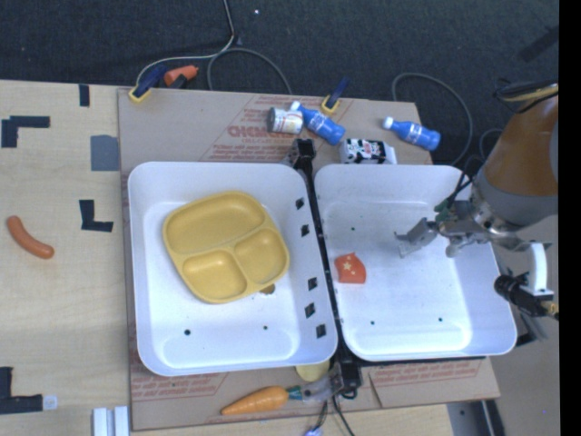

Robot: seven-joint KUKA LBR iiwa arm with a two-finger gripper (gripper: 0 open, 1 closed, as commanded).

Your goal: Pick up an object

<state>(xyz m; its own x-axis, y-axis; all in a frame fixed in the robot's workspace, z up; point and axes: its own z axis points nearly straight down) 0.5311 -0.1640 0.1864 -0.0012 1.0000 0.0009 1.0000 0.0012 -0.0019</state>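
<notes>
A small red piece [350, 268] lies on the floor of the right bin [408, 330], near its left wall. My gripper [432, 241] hovers over the bin's upper right part, to the right of the red piece and apart from it. Its fingers [413, 235] are spread open with nothing between them. In the left bin [218, 348] rests a yellow divided plate [226, 245], tilted slightly, and a small dark bit [266, 289] peeks out from under its lower right edge.
Outside the bins lie two blue bottles [324, 125] [413, 133], a white canister [285, 119], a black-and-white box [368, 152], a carrot [256, 400] at the front and a sausage [30, 237] at far left. Clamps [163, 78] and cables sit along the back edge.
</notes>
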